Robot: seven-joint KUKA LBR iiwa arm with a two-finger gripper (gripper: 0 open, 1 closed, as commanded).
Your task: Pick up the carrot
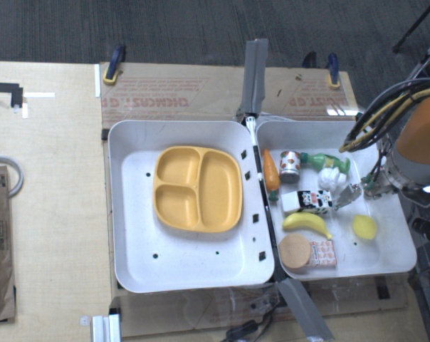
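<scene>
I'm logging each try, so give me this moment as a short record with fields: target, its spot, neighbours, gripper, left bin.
target: carrot
spot: right bin, against its left wall
neighbours: can just right of it; banana below
gripper: gripper over right bin, apart from carrot, near white item
left bin: holds yellow divided plate

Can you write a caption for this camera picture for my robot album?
Robot gripper hovers over the right bin, with the carrot lying by its left wall.
</scene>
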